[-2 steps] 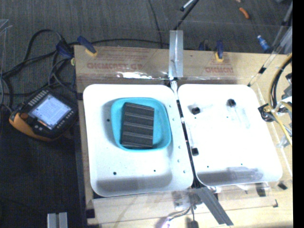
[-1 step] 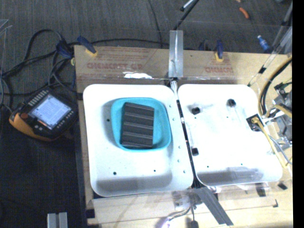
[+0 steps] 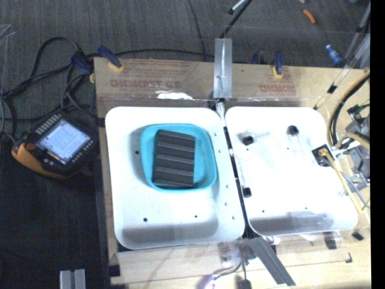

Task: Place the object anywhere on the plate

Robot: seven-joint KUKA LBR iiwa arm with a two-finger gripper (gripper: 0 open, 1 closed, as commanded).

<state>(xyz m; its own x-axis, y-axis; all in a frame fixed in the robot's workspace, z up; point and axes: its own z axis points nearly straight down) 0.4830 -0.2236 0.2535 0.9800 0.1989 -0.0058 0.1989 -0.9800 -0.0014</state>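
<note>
Left bin [image 3: 120,221]: dark ribbed block [image 3: 175,158] lies flat on the blue plate [image 3: 207,161], task looks done. Block seems rigid, light, grooved; best taken across its long sides. Right bin [image 3: 289,185]: gripper [image 3: 346,155] at far right edge, can't tell jaw state

A dark grey, rectangular block with ribbed ridges across its top [image 3: 175,158] lies flat on a light blue, rounded-rectangular plastic plate [image 3: 206,164]. The block sits near the middle of the plate, its long side running roughly away from the camera and turned slightly askew, with blue rim showing on every side. The plate itself rests flat in the upper half of the left shallow white bin [image 3: 168,224], its raised edge unbroken all around.
</note>
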